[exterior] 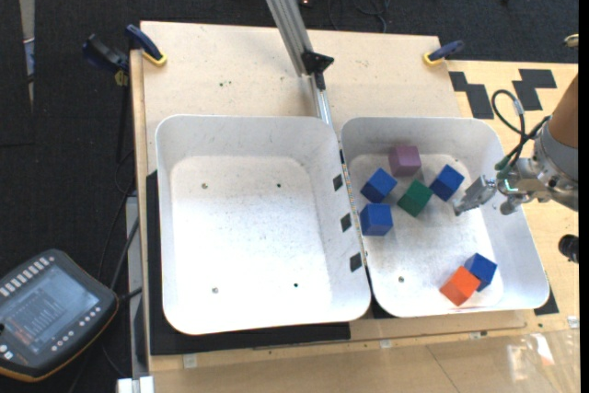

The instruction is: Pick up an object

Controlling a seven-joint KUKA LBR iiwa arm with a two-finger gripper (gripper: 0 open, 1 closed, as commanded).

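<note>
1. The arm enters from the right, and its gripper (pixel 471 198) hangs over the right bin (pixel 515 235), near that bin's right wall.
2. The fingers are small and blurred at this slant; whether they stand wide or narrow cannot be told, and no object is seen between them.
3. A blue cube (pixel 446 181) lies just left of the gripper tip, seemingly apart from it, though the gap is hard to judge.
4. A purple cube (pixel 404 159) sits toward the back of the bin, with a green cube (pixel 415 197) just in front of it.
5. Two more blue cubes lie on the bin's left side: one (pixel 378 185) beside the green cube, the other (pixel 375 219) just in front of that, near the dividing wall.
6. At the front right corner, an orange cube (pixel 459 285) touches another blue cube (pixel 480 270).
7. The left bin (pixel 175 198) lies alongside the right one.
</note>
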